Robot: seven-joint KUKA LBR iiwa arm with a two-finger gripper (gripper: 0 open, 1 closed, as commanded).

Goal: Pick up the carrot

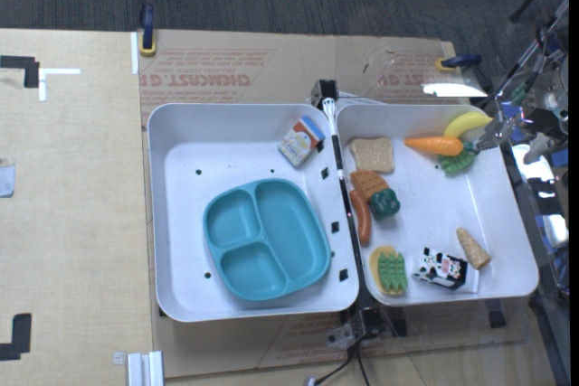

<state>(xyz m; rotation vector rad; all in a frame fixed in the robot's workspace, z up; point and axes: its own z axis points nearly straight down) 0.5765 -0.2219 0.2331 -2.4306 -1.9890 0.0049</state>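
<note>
The orange carrot (432,144) lies on its side in the far part of the right bin (507,221), its green leafy top (458,162) pointing right. A yellow banana (468,122) lies just behind it, touching or nearly touching. My gripper (507,127) sits at the right bin's far right rim, just right of the banana and the carrot's green top. It is apart from the carrot, with nothing seen in it.
The right bin also holds a bread slice (372,155), a sausage (362,218), a green vegetable (385,203), a corn piece (391,270), a cow-print carton (441,268) and a cone (473,249). The left bin (172,194) holds a teal divided plate (265,238) and a small box (301,143).
</note>
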